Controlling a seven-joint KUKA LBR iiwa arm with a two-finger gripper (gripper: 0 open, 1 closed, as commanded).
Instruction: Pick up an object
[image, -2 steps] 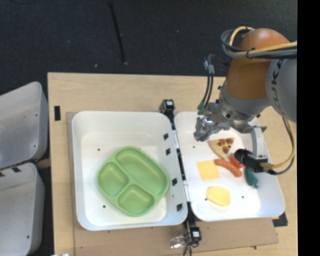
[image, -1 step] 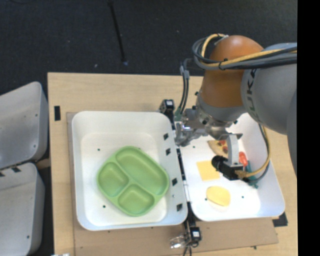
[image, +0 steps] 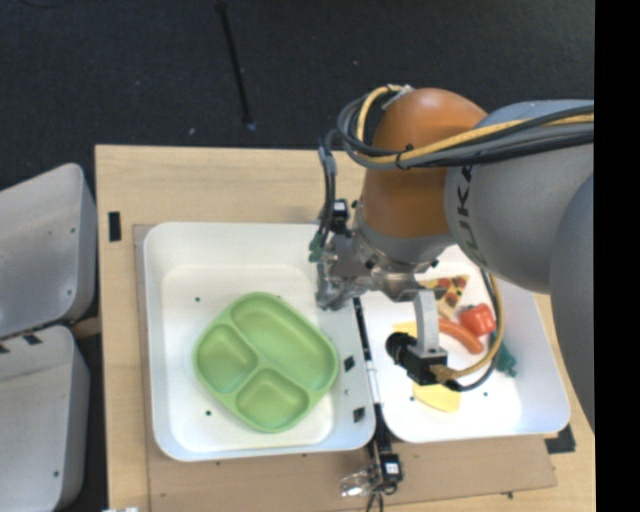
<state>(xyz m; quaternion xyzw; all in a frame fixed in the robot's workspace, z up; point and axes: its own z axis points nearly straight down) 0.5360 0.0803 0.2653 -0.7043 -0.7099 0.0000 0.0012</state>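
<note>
My gripper (image: 332, 288) hangs low over the divider between the two white bins, at the right rim of the left bin (image: 160, 300). A green three-compartment plate (image: 265, 360) lies in the left bin, just left of and below the gripper. In the right bin (image: 540, 400) lie a red-orange toy (image: 472, 325), a flat yellow piece (image: 437, 399), a small green piece (image: 506, 361) and a small patterned item (image: 452, 291). The wrist and arm cover much of the right bin's upper half. Nothing is visibly held in the gripper.
The wooden bench (image: 200, 170) shows around both bins. A pale grey panel (image: 40, 260) stands to the left of the bench. A small metal clip (image: 365, 482) sits at the bench's front edge below the bins.
</note>
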